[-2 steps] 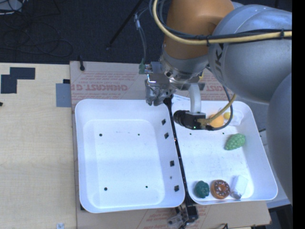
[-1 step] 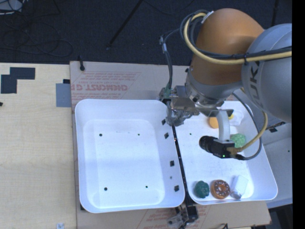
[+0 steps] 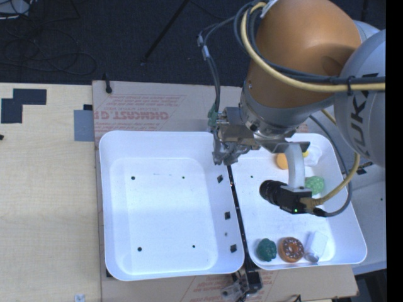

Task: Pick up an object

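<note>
The objects sit in the right bin (image 3: 352, 257), and the ones lowest in the camera view line its lower edge: a dark green lumpy piece (image 3: 267, 249) at the left, a brown ring-shaped doughnut (image 3: 291, 249) just beside it, and a pale whitish block (image 3: 317, 245) close on the doughnut's right. Higher up in the same bin, a light green piece (image 3: 314, 184) lies near the right wall, and above it a yellow-orange piece (image 3: 283, 161) shows partly behind the arm's hardware, with a pale yellow-white bit (image 3: 310, 155) next to it. The gripper (image 3: 221, 157) hangs over the upper part of the divide between the two bins, well apart from the row of three at the lower edge; nothing can be seen between its fingers, and whether they stand wide or narrow cannot be told from this slant. A black cylindrical unit (image 3: 281, 196) with a small green light juts out below the wrist, over the middle of the right bin, and a yellow cable (image 3: 340, 190) loops past it. The left bin (image 3: 107, 168) lies alongside, its floor marked by a few small dark dots. Both bins rest on a cardboard sheet (image 3: 151, 109) with red print, on the pale bench (image 3: 44, 200). The arm's orange band (image 3: 302, 49) looms at the top right
</note>
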Controlling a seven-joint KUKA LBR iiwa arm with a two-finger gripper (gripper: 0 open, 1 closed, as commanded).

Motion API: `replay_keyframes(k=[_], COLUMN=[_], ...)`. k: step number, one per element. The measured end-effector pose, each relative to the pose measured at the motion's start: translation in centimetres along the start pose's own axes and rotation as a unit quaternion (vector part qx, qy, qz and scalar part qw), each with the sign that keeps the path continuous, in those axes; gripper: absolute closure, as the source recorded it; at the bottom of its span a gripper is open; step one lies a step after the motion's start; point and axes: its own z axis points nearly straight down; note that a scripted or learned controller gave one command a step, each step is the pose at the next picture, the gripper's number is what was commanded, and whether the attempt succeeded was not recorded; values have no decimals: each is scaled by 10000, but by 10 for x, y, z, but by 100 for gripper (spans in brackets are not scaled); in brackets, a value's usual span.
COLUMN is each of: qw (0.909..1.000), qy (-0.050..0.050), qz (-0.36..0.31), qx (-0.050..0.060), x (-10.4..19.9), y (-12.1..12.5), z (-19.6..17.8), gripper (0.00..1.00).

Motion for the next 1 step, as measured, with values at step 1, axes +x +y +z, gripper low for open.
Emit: replay_keyframes(k=[1], qw=[10000], qy=[-6], qz=[-11], qx=[28], x=[41], y=[-36], z=[3], gripper=[100])
